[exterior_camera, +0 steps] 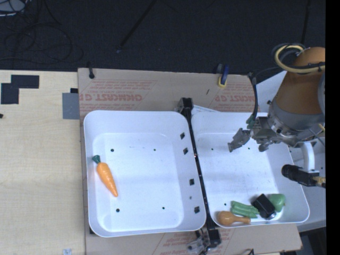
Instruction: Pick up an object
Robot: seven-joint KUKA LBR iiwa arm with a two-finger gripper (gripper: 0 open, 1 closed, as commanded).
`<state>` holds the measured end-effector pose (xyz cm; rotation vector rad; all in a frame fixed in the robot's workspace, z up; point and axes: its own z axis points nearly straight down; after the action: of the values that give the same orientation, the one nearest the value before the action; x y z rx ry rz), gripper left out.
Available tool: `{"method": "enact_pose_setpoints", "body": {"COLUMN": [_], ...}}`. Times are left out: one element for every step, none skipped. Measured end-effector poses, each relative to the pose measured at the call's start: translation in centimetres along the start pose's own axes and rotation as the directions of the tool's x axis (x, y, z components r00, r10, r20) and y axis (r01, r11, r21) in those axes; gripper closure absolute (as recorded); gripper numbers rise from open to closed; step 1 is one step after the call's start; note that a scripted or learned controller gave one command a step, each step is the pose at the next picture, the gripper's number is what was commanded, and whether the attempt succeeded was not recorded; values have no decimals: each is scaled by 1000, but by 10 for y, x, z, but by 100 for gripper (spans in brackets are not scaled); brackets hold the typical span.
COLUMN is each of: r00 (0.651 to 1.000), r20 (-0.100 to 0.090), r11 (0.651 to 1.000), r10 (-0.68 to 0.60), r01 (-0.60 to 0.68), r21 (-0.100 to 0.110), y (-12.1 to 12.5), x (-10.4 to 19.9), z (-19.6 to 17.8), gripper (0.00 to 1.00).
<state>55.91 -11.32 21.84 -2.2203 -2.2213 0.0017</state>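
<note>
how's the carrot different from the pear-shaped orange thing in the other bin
The carrot lies alone in the left bin; the orange gourd-shaped toy sits in the right bin at its near edge, close beside a green toy. The carrot is long, tapered and green-topped; the gourd toy is bulbous with a thin neck. Both are orange.

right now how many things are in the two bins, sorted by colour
orange: 2, the carrot in the left bin and an orange pear-shaped piece in the right bin
green: 2, a long green piece and a lighter green piece, both in the right bin
black: 1, a black block lying between the two green ones
total: 5
</note>
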Motion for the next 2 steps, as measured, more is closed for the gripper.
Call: {"method": "enact_pose_setpoints", "body": {"r00": [1000, 1000], "r20": [1, 0], "r11": [1000, 1000], "r10": [-6, 4], "r01": [6, -4], "r21": [-19, 14], "y": [57, 83], "x": [77, 14], "z": [-279, -58], "gripper": [0, 0]}}
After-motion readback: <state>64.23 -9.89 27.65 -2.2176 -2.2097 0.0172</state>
